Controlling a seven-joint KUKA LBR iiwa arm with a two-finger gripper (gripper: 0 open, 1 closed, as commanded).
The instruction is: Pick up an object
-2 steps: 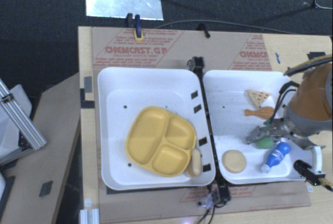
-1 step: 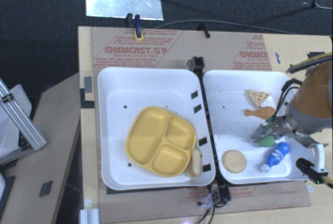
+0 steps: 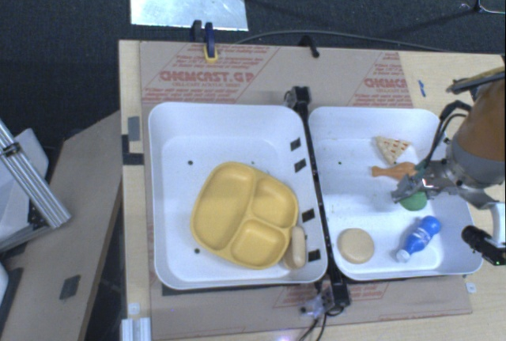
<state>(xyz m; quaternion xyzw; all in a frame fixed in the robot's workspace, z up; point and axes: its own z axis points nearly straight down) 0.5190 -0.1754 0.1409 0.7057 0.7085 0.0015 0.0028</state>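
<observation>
Down in the right bin [image 3: 348,126], the gripper [image 3: 411,189] sits over a green ball [image 3: 414,202], beside the orange toy [image 3: 393,170]; its grip I cannot tell.

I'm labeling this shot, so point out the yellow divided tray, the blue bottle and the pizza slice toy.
yellow divided tray [image 3: 229,201]: camera view, bare floor of its largest compartment.
blue bottle [image 3: 419,236]: camera view, middle of its body.
pizza slice toy [image 3: 393,148]: camera view, centre of the wedge.
</observation>
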